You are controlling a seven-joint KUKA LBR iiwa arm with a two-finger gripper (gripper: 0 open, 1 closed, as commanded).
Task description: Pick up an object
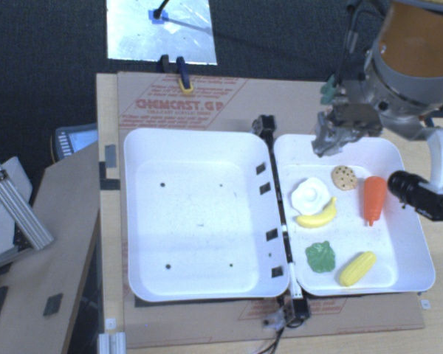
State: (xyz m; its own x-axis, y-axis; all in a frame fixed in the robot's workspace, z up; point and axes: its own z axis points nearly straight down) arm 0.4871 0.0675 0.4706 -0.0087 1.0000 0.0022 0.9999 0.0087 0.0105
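Cardboard-topped bench (207, 98) bears 2 white bins (196, 220) — dark floor (44, 43) behind.

Six toy foods (371, 198) in right bin (410, 236)

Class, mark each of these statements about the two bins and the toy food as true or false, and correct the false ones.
1. All the toy food lies in the right bin. True.
2. The carrot lies between the banana and the fried egg. False: it lies right of both, beside the cookie.
3. The corn cob lies beside the lettuce. True.
4. The gripper rests on the corn cob. False: it is at the bin's far edge, near the cookie.
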